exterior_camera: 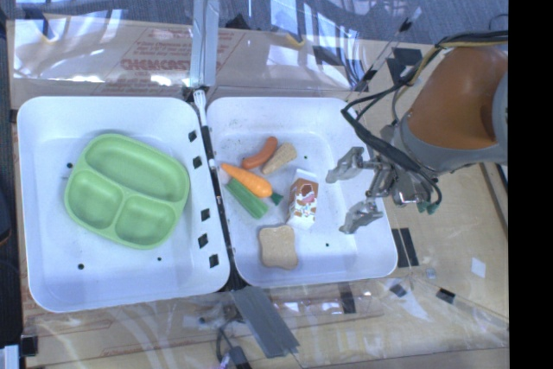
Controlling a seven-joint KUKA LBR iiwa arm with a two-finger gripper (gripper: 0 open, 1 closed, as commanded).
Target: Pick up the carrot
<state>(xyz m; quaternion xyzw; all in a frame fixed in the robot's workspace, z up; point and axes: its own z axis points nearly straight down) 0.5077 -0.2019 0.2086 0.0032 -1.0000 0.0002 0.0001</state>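
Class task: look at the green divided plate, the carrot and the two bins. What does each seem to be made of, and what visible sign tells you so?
Green plate: likely moulded plastic, matte; uniform colour, rounded compartment ridges.
Carrot: probably toy plastic; flat, even orange, smooth surface.
Bins: seemingly thin white plastic, slightly glossy; rounded moulded corners, soft highlights along the rims.

Grey arm entering from the right, its orange band (456, 95) broad and rounded above the wrist, with dark cables looping across it. The gripper (355, 192) points leftward; its two metal fingers (348, 163) are spread well apart, with nothing held between them.
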